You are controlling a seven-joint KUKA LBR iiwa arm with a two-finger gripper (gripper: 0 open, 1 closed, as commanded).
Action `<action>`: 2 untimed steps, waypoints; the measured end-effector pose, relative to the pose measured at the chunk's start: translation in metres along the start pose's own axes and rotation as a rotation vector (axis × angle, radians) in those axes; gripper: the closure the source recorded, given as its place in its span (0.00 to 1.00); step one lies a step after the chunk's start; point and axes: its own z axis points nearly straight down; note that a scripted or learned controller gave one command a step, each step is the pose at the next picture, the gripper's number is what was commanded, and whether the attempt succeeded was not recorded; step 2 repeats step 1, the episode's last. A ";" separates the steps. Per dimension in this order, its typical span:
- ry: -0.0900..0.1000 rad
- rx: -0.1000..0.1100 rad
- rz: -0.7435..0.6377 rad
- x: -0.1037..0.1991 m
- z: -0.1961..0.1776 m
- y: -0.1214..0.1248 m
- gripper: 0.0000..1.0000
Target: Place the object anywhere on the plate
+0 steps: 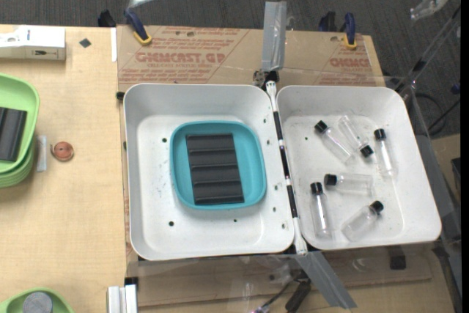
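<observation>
A teal square plate [253, 157] lies in the middle of the left white bin [143, 179]. A dark ribbed insert [214, 168] covers the plate's centre. The right white bin [414, 179] holds several clear plastic vials with black caps, all lying flat. One vial [335, 141] lies at the upper left of that bin and another [384, 152] near its right wall. A third vial [319, 209] lies close to the divider between the bins, with a fourth [362, 221] toward the front.
A green tray [22, 128] sits at the left edge of the wooden bench, with a small copper disc [63, 151] beside it and a white box [33, 44] behind. Clamped cardboard [183, 55] lies behind the bins. A metal bracket on thin rods [434, 2] stands at the upper right.
</observation>
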 end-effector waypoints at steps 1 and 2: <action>0.000 0.000 0.000 0.000 0.000 0.000 0.00; 0.000 0.000 0.000 0.000 0.000 0.000 0.00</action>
